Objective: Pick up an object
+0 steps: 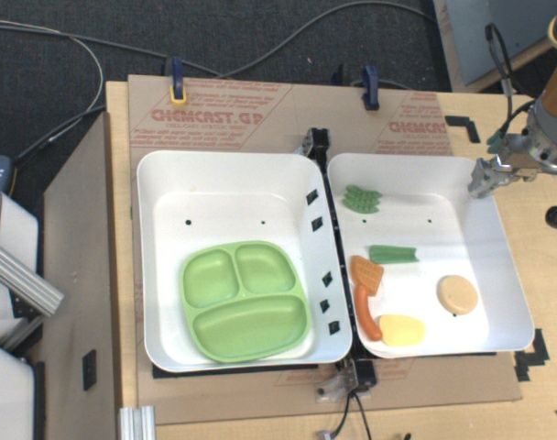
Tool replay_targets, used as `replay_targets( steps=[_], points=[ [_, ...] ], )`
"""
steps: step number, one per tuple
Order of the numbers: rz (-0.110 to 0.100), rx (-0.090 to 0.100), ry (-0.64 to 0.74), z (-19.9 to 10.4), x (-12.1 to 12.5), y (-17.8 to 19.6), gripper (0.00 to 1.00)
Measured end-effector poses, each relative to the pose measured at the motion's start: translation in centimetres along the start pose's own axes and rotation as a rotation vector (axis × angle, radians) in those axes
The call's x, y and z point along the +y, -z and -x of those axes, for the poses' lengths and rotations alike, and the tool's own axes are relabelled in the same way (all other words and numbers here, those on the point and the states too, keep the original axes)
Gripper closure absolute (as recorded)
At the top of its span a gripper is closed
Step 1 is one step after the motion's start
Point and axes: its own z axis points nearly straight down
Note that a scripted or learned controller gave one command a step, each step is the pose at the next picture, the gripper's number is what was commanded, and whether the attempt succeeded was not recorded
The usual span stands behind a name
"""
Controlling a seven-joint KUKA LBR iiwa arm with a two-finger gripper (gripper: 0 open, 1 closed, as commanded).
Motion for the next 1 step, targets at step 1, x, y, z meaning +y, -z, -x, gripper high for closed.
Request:
replay_targets(
  steps=[1],
  points=[
    [0.000, 0.001, 0.000, 0.00, 0.17, 4.63, 1.00]
  ],
)
